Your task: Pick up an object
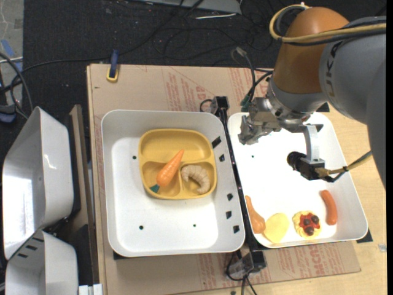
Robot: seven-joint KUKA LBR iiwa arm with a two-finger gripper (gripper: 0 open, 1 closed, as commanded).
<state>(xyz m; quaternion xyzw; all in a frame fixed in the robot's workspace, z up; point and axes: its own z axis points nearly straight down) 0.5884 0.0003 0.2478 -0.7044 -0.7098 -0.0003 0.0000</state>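
Yellow plastic marks the landmark here: a divided plate [177, 143] sitting in the left white bin [123, 226], with a toy carrot [170, 168] lying slantwise across its divider and a pale toy shrimp [197, 177] curled in its lower right compartment, just beside the carrot's thick end. To the right of the plate, past the black strip where the two bins meet, lies the right white bin [279, 165] on the cardboard-covered counter [159, 82]. The grey arm [344, 60] with its orange band comes in above and to the right of the plate, and the gripper [250, 133] hangs over the upper left corner of the right bin, nothing visible between its fingers; whether they are apart or together I cannot tell. Down and to the right of the plate, along the right bin's lower edge, rest an orange drumstick-shaped toy [255, 215], touching a pale yellow round piece [277, 227], then a small tart-like toy with red berries [307, 223], and furthest from the plate a toy sausage [330, 207], standing apart from the others.
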